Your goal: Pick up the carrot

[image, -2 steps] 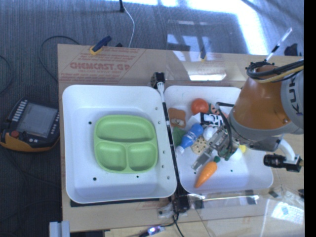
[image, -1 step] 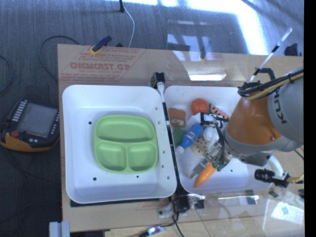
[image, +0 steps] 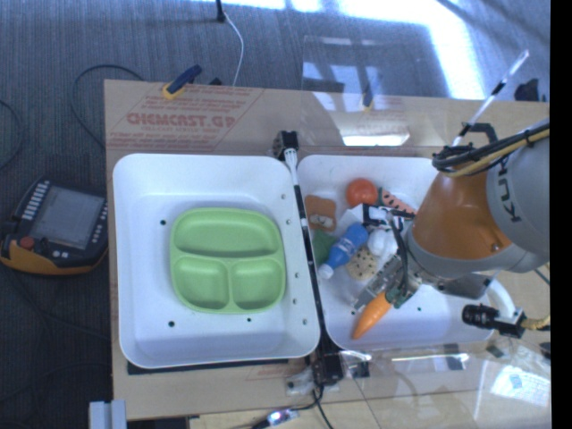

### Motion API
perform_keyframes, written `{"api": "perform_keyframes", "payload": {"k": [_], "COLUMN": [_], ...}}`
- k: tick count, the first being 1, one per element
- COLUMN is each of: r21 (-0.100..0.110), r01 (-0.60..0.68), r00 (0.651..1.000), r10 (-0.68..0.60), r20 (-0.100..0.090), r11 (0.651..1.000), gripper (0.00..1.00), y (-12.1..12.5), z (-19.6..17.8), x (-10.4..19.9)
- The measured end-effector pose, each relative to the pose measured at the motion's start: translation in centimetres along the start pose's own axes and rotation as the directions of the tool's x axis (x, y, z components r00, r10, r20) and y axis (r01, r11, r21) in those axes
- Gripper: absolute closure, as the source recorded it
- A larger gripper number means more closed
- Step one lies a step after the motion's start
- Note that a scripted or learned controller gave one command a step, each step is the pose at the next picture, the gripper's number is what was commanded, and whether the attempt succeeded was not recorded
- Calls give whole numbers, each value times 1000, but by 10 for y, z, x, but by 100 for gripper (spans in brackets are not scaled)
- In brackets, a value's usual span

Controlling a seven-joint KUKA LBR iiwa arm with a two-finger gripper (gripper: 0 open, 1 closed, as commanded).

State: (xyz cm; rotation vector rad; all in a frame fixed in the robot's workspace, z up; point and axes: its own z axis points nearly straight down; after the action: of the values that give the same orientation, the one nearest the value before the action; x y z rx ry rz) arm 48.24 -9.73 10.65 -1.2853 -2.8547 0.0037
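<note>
Carrot point(image: 371, 316) sits in the right bin point(image: 429, 327), near its front wall, lying at a slant with the thick end up toward the arm and the tip pointing at the bin's front-left corner. Pincer point(image: 396, 286) is right at the thick end, touching or nearly so; whether it's wide or clamped, cannot tell, the wrist and clutter mask that. No sign of the carrot lifted: it looks to be resting on the bin floor, so I'd call the approach done, grasp unconfirmed, lift left to do. Just beside the carrot's top: a blue bottle point(image: 344, 248), a tan holed block point(image: 363, 262), a red-orange ball point(image: 361, 191) further back, a brown packet point(image: 319, 212) by the divider. Crowding near the pincer could foul the grasp. Left bin point(image: 143, 195) holds a green divided tray point(image: 228, 259), not involved. Both bins on the counter point(image: 179, 119).
</note>
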Motion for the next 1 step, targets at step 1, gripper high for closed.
{"api": "perform_keyframes", "payload": {"k": [1], "r21": [-5], "r01": [-185], "r00": [983], "r10": [185], "r20": [6], "r11": [983], "gripper": [100], "y": [51], "z": [-75], "x": [56]}}
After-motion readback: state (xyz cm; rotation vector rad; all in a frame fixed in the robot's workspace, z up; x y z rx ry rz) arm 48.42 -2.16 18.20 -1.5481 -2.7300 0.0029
